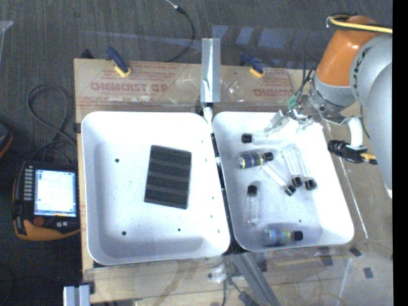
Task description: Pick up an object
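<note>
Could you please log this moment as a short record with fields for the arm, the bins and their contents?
arm: grey arm, orange band, at the view's right
gripper: gripper above right bin's upper edge; nothing seen held
left bin: left bin holds one ridged black pad
right bin: right bin holds several clear vials with black caps, scattered, lying flat
beside bench: teach pendant at left

Ridged pad (168,176) lies in left bin (95,171). Vials (274,171) lie scattered in right bin (338,215). Handheld pendant (48,199) sits left of the bench.
</note>
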{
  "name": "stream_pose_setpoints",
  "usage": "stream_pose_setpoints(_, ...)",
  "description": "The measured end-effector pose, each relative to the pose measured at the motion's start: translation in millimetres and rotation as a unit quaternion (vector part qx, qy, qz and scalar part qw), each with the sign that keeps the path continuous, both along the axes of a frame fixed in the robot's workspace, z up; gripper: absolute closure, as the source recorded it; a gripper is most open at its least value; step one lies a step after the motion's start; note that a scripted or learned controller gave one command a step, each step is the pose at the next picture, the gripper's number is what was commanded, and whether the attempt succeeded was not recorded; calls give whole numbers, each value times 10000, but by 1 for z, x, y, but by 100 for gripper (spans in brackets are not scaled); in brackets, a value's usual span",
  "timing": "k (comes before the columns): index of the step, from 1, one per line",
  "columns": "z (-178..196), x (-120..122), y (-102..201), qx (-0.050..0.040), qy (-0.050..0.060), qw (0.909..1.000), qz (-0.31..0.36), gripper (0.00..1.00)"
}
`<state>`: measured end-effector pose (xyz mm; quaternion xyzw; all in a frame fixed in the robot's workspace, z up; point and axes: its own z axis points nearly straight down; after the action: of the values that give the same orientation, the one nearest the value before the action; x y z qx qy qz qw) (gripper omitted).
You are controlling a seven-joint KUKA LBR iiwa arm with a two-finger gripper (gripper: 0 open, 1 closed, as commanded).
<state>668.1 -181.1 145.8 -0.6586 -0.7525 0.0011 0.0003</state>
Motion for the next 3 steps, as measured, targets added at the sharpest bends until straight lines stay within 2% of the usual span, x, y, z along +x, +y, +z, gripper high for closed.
stream_pose_setpoints(1, -54, -37, 19, 5, -11, 9999, 133, 0)
stream_pose_setpoints(2, -55, -81, 75, -6, -60, 9994, 355, 0)
stream_pose_setpoints(3, -44, -79, 75, -2, -90, 9993, 352, 100)
